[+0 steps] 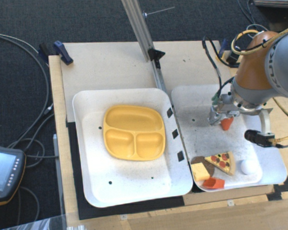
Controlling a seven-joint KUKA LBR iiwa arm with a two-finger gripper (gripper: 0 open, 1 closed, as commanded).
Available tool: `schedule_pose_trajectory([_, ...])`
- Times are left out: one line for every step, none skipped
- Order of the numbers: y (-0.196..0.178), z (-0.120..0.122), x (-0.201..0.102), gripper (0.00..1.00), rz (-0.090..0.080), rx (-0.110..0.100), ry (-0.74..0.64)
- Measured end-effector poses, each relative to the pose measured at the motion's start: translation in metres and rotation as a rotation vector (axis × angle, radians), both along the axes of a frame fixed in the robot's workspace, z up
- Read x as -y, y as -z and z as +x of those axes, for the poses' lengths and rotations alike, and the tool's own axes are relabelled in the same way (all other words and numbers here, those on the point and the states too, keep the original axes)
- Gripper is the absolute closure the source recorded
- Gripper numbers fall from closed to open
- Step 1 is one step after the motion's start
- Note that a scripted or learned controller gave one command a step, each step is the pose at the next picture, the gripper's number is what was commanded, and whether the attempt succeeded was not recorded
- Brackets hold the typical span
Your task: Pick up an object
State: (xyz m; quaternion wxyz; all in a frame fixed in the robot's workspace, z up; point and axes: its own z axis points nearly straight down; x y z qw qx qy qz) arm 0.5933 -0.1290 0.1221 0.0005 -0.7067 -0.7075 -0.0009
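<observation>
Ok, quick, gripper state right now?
Gripper: shut on a small orange object, above the right bin.

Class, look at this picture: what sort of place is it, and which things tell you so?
Probably a robotics lab bench. A grey and orange robot arm reaches over two white bins, toy food such as a pizza slice lies in one, and loose cables trail across the floor.
</observation>
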Motion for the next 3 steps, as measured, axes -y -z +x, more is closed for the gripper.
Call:
schedule_pose_trajectory([-0.051, 0.003, -0.010, 1.00, -0.002, 0.006, -0.002])
schedule_pose_trajectory([-0.098, 0.006, -0.018, 1.00, -0.003, 0.007, -0.002])
schedule_pose_trajectory([-0.163, 0.009, -0.021, 1.00, -0.003, 0.009, -0.001])
